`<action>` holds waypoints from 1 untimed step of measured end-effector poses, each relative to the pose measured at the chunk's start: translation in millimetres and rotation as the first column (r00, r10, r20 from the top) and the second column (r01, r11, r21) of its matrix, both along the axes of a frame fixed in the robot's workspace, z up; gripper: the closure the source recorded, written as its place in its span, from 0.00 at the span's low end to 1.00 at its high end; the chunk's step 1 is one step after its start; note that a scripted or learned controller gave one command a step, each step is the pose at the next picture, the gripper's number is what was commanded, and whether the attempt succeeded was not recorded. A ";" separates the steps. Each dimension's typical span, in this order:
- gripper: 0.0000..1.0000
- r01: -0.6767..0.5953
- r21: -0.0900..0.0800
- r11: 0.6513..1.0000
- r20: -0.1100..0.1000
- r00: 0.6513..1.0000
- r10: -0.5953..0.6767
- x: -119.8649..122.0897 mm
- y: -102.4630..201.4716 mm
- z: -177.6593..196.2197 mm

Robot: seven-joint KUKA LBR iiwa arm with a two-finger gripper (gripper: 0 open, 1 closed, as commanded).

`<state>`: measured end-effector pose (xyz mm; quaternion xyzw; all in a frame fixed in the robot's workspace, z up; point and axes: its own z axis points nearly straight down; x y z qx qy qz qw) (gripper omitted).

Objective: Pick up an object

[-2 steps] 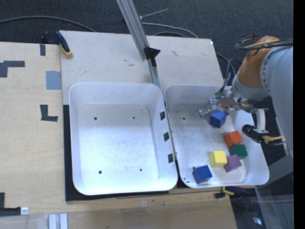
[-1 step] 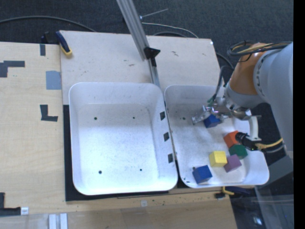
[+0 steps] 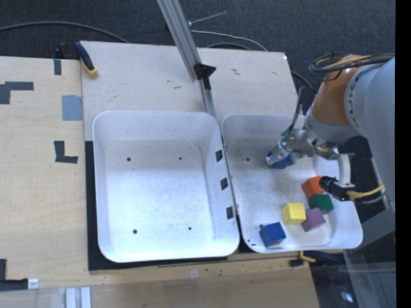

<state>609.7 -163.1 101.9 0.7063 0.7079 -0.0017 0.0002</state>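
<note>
Fingers of the gripper (image 3: 280,159) hang low in the right bin (image 3: 241,130). I cannot tell if they are apart or together. Five small blocks sit bunched at the bin's 5 o'clock corner, likely just lying loose there. The orange block (image 3: 312,186) is nearest, bright and boxy, at the gripper's 4 o'clock.

One fixed camera looks down at a slant from above the bench (image 3: 148,76), both bins (image 3: 160,252) framed.
</note>
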 end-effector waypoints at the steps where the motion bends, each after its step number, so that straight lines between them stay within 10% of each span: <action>1: 1.00 -0.008 0.005 1.000 0.008 1.000 0.008 48.6 122.7 93.8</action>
